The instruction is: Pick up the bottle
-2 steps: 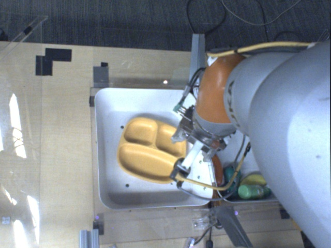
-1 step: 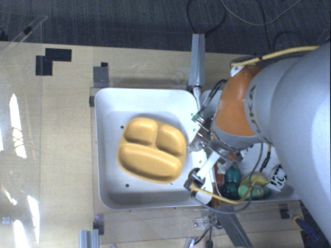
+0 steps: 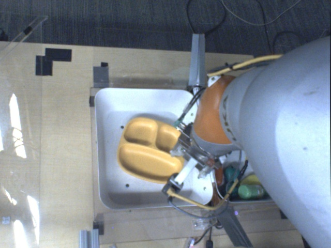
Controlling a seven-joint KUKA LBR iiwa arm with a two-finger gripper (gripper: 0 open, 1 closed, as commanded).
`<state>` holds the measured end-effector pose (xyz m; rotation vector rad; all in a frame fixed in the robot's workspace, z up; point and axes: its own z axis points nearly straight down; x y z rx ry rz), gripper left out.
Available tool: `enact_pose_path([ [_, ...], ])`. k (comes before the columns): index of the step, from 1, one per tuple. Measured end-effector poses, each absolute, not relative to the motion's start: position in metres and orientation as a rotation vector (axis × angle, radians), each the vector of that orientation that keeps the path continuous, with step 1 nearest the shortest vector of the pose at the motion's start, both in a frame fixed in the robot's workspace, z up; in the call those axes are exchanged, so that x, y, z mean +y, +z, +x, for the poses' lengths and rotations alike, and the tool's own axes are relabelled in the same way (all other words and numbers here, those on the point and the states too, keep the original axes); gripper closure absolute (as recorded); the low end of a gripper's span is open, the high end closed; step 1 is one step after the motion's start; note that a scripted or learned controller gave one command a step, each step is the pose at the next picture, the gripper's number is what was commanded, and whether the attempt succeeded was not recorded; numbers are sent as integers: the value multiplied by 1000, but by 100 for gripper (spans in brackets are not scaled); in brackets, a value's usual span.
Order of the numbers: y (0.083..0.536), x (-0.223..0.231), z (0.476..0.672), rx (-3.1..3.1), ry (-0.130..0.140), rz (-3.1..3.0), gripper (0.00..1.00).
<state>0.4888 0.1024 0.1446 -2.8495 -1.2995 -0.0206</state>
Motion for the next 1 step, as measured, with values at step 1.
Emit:
enact_pose_path([
  [1,135,198,567,-1243,0,-2885,0],
])
